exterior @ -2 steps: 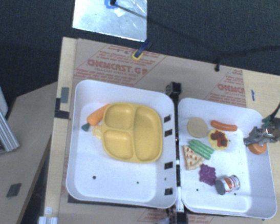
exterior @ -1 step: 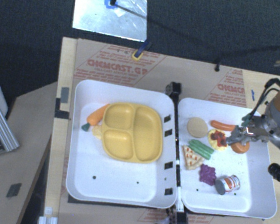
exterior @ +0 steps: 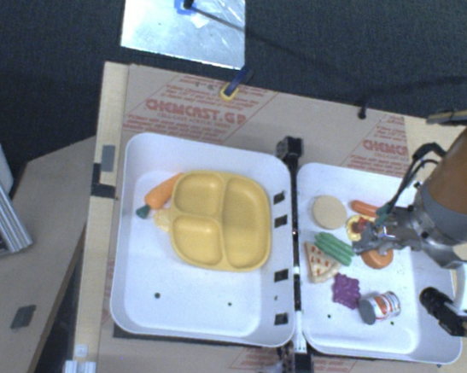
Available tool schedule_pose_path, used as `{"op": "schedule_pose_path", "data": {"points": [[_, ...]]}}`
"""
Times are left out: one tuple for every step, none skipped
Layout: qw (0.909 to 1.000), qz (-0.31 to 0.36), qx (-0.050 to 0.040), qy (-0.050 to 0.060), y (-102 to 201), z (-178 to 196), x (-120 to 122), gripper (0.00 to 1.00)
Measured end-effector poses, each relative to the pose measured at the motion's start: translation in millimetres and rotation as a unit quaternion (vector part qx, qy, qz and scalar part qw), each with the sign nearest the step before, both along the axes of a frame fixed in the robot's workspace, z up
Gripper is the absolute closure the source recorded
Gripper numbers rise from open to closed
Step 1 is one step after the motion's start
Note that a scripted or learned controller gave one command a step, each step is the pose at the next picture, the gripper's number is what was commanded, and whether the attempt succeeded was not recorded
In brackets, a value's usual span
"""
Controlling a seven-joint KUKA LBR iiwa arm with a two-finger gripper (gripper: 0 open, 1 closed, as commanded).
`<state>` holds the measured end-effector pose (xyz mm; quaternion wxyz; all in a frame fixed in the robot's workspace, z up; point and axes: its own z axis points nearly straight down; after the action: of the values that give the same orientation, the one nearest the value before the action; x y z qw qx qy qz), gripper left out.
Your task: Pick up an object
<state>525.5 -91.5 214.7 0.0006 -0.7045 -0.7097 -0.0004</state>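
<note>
Camera view shows my gripper over the right bin's middle, above a light, rigid orange toy, best pinched across.

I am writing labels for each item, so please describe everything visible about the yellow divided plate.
The yellow divided plate looks like smooth plastic, a rounded square with three compartments. It lies flat and slightly rotated in the left white bin. A toy carrot rests against its left edge, with a small pale piece just below.

Even overhead light, glare on white bins & foil sheet, pic slightly soft, maybe low-res.
</note>
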Motion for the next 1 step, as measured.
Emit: {"op": "schedule_pose_path", "data": {"points": [[1.0,0.0,-0.0004,-0.002,17.0,14.3,3.0,1.0]]}}
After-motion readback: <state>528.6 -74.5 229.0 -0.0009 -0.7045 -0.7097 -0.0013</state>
